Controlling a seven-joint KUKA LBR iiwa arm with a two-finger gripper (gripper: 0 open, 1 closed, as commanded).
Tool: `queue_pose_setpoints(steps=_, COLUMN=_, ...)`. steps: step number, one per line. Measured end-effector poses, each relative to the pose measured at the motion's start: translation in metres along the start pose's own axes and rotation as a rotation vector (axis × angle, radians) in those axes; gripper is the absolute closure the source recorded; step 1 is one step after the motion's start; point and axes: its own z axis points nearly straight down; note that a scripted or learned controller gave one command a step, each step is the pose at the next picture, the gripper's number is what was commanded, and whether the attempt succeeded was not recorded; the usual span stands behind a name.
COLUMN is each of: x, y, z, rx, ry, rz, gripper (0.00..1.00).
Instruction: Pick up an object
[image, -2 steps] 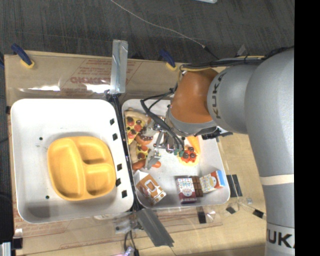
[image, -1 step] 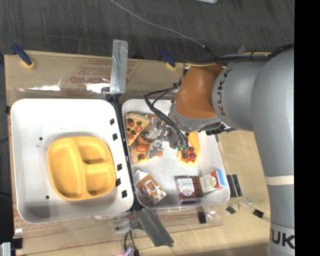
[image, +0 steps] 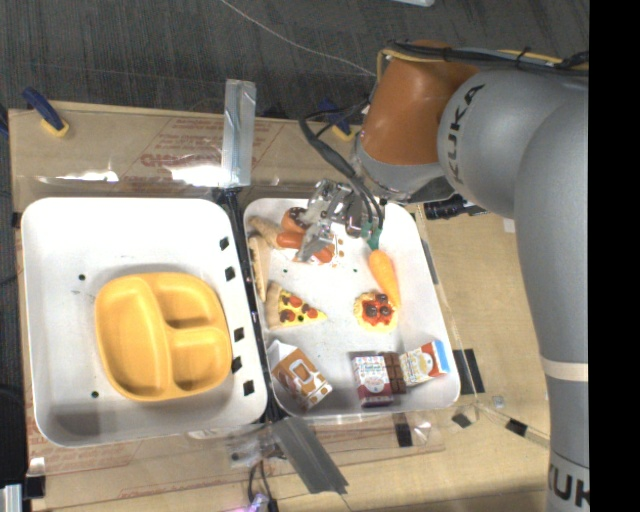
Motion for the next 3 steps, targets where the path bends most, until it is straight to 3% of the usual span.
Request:
queue_pose_setpoints(steps=1, x=-0.025, y=-0.03, z=-0.098, rx=0.001, ry=-0.001, rz=0.16, gripper=1.0)
queue_pose_setpoints(steps=2, x=0.004, y=-0.002, z=-0.021, rx=0.004, ry=0.013, rz=0.246, gripper=1.0)
queue_pose_setpoints(steps=3, x=-0.001, y=0.026, z=-0.013, rx=0.001, ry=0.006, rz=0.233, gripper=1.0)
